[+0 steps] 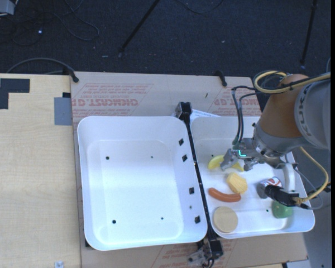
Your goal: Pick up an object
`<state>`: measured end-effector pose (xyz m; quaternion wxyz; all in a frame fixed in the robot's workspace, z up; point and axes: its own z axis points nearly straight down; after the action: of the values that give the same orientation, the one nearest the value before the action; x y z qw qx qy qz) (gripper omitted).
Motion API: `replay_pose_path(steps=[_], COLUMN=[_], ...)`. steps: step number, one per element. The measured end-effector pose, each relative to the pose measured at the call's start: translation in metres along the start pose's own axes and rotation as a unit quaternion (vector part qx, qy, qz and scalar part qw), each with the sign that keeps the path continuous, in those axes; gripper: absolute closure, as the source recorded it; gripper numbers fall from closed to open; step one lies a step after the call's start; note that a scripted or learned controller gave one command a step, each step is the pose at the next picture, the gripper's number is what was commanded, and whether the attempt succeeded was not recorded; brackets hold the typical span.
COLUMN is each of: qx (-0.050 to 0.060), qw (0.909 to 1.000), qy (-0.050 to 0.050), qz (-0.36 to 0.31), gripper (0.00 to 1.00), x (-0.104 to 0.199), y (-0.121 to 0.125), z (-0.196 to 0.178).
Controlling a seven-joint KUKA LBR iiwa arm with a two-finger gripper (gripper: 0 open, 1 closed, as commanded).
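Note:
My gripper [234,161] hangs low in the right bin [212,128], just above a yellow banana-like piece [216,162] and a yellow chunk [237,182]. Its fingers point down and left, and I see nothing held between them. In front of it lie a red-orange sausage [224,195] and a round tan disc [225,219]. A green object [280,209] and a small red-and-white item [273,181] sit at the bin's right side, partly behind a dark part of the arm.
The left bin [134,183] sits beside the right one, split from it by a black divider rail [192,172]. Cables loop over the arm at the upper right. Cardboard lies under both bins, with a wooden bench top to the left.

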<state>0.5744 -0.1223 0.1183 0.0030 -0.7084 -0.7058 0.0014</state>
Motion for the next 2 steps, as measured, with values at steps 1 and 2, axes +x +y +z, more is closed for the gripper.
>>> replay_pose_path(steps=[1,2], qx=[0.0,0.0], qw=[1.0,1.0], qy=[0.0,0.0], qz=[-0.002,0.0], gripper=[0.0,1.0], x=[0.019,0.016], y=[0.011,0.01], z=[0.033,0.021])
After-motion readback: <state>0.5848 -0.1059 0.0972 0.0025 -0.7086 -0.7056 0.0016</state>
